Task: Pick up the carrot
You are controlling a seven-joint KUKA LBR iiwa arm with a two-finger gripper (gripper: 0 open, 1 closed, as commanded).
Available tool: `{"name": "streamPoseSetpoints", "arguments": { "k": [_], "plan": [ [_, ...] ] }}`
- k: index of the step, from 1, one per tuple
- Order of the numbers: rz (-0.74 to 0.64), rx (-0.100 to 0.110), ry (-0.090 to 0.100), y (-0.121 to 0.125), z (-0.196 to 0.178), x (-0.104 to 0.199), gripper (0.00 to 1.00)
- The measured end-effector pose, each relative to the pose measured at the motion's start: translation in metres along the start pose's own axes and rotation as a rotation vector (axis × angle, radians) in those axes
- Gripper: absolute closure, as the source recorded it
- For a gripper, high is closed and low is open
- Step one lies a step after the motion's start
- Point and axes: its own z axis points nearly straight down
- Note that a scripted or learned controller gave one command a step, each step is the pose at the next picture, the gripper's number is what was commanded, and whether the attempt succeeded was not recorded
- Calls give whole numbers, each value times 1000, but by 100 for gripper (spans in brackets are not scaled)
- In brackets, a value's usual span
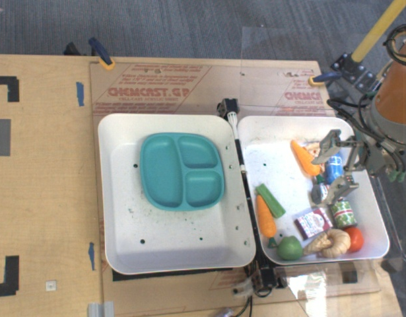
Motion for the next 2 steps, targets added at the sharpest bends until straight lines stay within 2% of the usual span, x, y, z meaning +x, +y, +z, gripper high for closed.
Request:
{"name": "streamPoseSetpoints", "arguments": {
  "k": [1,2],
  "plan": [
    [-6,-4,14,-5,127,-47,0],
    [227,0,-7,-27,168,-90,0]
  ]
}}
